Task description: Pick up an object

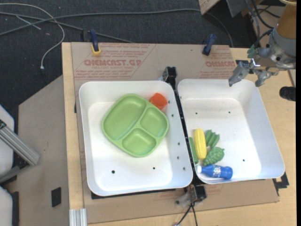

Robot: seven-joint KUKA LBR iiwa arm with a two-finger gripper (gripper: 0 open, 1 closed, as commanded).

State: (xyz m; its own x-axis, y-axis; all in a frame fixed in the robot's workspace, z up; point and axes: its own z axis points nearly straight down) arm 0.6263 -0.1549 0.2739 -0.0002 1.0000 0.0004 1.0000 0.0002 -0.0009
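My gripper point(248, 76) hangs above the far right corner of the right bin point(244, 121), its two fingers spread open with nothing between them. In that bin's near left part lie a yellow corn cob point(200, 143), a green leafy toy point(214, 153) and a blue bottle-like toy point(217, 172), close together. The left bin point(94, 126) holds a green divided plate point(135, 125) and a small orange object point(158, 100) at the plate's far right edge. The gripper is well away from all of these.
Both bins sit on a cardboard sheet point(122, 60) clamped at its far edge by two blue clips point(95, 46). A black clamp point(170, 74) stands between the bins at the back. Cables lie on the dark floor point(37, 22) to the left.
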